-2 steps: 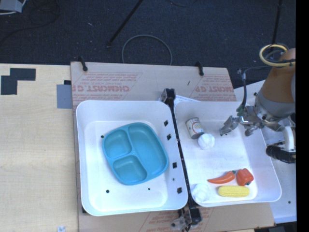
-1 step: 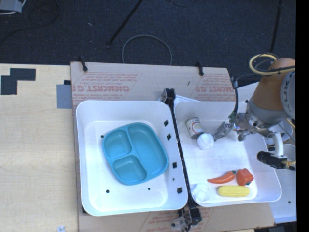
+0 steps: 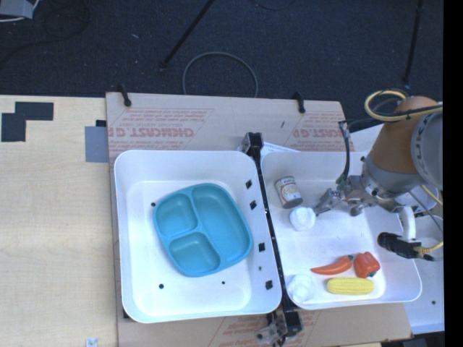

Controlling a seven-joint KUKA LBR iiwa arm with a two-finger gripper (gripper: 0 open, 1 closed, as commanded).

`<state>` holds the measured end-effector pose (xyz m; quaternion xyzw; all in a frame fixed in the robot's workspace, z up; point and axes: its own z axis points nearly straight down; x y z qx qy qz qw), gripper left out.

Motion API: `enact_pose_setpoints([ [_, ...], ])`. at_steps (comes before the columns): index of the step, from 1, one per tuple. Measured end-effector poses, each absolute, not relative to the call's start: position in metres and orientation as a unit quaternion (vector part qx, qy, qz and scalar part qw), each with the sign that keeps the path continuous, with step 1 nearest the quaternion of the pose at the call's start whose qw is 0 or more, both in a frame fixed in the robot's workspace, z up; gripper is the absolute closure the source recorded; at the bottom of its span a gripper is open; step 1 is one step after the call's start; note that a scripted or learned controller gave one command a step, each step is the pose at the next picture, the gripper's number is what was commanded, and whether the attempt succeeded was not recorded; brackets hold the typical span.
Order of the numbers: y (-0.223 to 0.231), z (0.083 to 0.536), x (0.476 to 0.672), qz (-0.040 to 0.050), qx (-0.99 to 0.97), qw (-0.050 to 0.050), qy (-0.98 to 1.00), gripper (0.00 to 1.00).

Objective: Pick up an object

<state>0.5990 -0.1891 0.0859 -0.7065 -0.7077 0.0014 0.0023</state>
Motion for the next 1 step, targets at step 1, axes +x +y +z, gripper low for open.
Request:
enact_pose_setpoints([
  [1, -0.1895, 0.0973, 0.5994, 0.0011, -0.707, 0.002, -0.708, 1.00],
])
